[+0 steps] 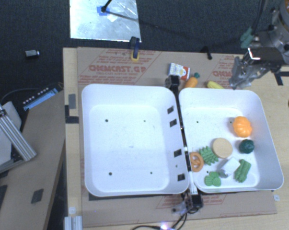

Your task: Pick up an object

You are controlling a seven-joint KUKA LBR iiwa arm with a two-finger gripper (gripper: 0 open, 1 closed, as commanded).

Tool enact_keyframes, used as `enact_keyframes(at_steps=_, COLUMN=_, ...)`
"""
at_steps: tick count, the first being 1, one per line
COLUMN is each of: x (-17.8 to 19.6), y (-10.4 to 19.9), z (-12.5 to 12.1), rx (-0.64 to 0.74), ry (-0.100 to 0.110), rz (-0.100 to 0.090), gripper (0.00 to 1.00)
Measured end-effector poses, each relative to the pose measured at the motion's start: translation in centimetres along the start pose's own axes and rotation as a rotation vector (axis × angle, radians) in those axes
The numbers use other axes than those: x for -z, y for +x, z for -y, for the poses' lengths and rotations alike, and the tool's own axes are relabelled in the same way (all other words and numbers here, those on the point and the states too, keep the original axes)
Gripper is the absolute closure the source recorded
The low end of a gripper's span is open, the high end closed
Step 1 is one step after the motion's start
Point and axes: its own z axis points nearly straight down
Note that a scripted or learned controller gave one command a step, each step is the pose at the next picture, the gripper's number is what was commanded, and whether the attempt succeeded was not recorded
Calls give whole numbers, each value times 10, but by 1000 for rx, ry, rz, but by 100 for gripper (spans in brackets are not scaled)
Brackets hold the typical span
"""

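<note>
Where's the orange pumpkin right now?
The orange pumpkin lies in the right-hand bin, near its right wall, just above the dark green ball and up-right of the tan disc.

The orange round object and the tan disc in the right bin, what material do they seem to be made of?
The orange round object looks like moulded plastic with a slightly glossy finish: its colour is even and it shows a soft highlight. The tan disc looks matte, perhaps wood or foam; it has a flat pale face without shine, so the picture leaves this open. Both lie in the right bin.
</note>
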Motion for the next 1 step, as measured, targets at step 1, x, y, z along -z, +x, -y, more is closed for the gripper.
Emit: enact_keyframes(at_steps=1, x=2, y=-17, z=-64, rx=-2, ry=-7, rz=-1, gripper=100)
